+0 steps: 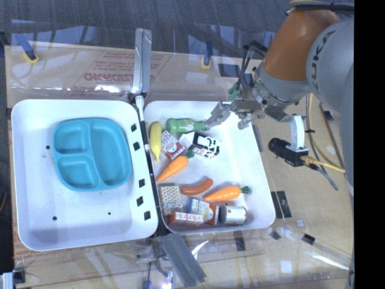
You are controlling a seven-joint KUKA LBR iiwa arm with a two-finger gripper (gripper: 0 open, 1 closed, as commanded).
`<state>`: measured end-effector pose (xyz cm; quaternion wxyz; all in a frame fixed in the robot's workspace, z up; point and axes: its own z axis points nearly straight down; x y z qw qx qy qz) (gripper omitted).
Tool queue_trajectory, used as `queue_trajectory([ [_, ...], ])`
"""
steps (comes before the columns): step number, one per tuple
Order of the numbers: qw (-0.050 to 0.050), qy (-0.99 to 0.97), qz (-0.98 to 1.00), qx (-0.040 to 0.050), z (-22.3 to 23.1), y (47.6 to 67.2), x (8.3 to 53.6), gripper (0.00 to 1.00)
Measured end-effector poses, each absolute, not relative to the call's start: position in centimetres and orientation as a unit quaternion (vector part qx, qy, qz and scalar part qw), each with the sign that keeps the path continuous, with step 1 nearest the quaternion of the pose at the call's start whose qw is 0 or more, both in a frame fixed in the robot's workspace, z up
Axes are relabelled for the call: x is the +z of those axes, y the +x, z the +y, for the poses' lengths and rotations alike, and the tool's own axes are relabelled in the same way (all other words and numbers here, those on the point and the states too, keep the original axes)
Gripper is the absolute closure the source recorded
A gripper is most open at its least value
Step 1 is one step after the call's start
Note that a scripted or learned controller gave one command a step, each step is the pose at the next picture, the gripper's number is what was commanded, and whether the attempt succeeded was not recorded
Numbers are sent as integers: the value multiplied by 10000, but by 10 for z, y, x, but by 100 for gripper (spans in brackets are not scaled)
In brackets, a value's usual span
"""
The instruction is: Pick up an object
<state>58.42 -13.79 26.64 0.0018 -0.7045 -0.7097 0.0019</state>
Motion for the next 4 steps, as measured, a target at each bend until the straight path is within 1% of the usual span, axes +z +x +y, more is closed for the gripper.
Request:
queue_trajectory([
  [1, 15, -6780, -7351, 21, -167, 602, 177, 0],
  [2, -110, -6812, -7320, -56, -114, 616, 113, 0],
  [3, -131, -6799, -7331, -77, -114, 618, 124, 100],
  [4, -133, -6796, -7334, -77, -114, 618, 125, 0],
])
